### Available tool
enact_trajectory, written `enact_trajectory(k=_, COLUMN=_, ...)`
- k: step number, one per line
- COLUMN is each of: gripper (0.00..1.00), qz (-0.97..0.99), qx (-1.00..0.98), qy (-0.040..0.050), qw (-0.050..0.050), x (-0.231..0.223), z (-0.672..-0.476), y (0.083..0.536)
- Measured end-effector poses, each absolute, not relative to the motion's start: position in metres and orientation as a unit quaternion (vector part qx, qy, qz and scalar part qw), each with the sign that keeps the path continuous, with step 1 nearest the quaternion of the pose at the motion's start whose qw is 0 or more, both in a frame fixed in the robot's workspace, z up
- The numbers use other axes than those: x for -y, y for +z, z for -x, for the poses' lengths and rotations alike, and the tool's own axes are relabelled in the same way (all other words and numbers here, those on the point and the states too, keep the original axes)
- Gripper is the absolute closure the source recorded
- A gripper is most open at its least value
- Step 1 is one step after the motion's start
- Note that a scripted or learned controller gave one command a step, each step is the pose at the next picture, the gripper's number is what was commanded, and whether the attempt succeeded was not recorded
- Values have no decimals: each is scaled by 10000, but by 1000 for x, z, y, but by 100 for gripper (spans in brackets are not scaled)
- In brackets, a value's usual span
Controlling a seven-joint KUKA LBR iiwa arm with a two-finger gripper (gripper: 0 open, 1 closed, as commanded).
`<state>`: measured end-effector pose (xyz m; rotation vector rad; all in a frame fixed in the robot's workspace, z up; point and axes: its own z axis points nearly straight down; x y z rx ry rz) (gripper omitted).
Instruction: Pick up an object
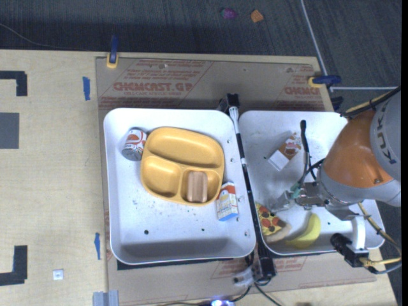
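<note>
Lying just below gripper (299,196), curved smooth yellow banana (308,229), beside flat pizza slice (271,222); finger state can't tell.

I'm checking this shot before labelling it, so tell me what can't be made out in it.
- The gripper: in the camera view the arm's own wrist covers it, so open or shut is unclear.
- The banana: its upper end is behind the arm.
- The small carton: its print is too small to read.
- The can: the yellow tray hides its right side.
- The arm: cut off by the right edge.
</note>
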<state>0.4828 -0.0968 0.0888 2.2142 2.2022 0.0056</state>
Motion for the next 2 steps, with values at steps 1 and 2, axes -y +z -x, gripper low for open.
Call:
enact_trajectory(k=1, gripper=0, qz=-7088, qx=-7053, qy=21, qw=91, x=97, z=-483, y=89)
enact_trajectory(k=2, gripper=0, qz=-7087, qx=-7055, qy=24, qw=88, x=97, z=-483, y=89)
